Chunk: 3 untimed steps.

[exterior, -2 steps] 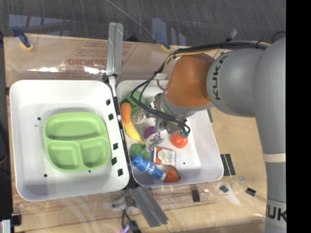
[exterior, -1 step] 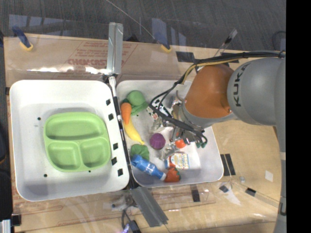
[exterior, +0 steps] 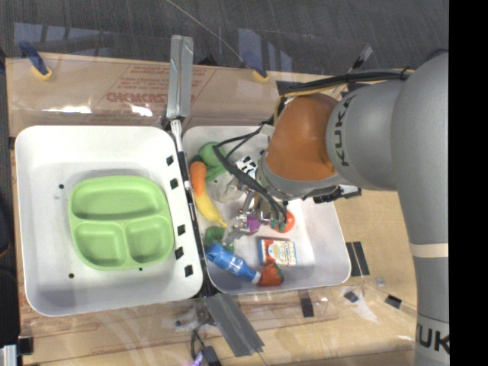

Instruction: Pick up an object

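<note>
While the left shallow white plastic bin (exterior: 30,204) holds a smooth lime-green three-compartment tray (exterior: 120,221), the right white bin (exterior: 332,246) carries the clutter: an orange carrot (exterior: 198,178) and a curved yellow banana (exterior: 206,204) at nine o'clock, a blue plastic bottle (exterior: 227,261) at seven, a small printed carton (exterior: 277,252) at six. Whether the metal gripper (exterior: 255,218) at centre is parted or closed cannot be told.

1. A carrot (exterior: 198,175) and a banana (exterior: 207,205) lie end to end along the right bin's (exterior: 329,227) left wall.
2. A blue bottle (exterior: 229,262) lies flat near the bin's front-left corner.
3. A small carton (exterior: 277,251) lies just beside it, toward the front edge.
4. A green item (exterior: 209,156) sits at the back-left corner.
</note>
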Available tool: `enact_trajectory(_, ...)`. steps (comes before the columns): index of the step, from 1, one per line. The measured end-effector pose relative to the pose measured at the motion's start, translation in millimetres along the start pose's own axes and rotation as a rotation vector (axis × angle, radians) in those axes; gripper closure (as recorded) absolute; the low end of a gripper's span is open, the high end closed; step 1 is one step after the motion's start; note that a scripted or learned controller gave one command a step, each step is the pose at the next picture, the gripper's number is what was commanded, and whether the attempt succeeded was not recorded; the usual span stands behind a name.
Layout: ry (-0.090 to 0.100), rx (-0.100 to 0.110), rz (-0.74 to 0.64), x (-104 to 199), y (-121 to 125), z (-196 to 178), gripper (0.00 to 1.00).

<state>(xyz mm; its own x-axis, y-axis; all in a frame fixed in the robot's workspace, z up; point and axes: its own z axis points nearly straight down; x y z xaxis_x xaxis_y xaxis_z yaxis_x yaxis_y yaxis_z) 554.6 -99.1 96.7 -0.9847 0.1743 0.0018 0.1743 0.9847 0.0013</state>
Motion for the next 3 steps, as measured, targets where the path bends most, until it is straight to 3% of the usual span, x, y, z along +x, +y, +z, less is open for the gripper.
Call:
enact_trajectory(1,-0.002,0.001,-0.008,-1.3,1.0,-10.6,1.0)
enact_trajectory(2,-0.002,0.001,-0.009,-1.1,1.3,-10.3,0.0)
enact_trajectory(3,0.001,0.001,0.123,0.4,3.3,5.0,0.0)
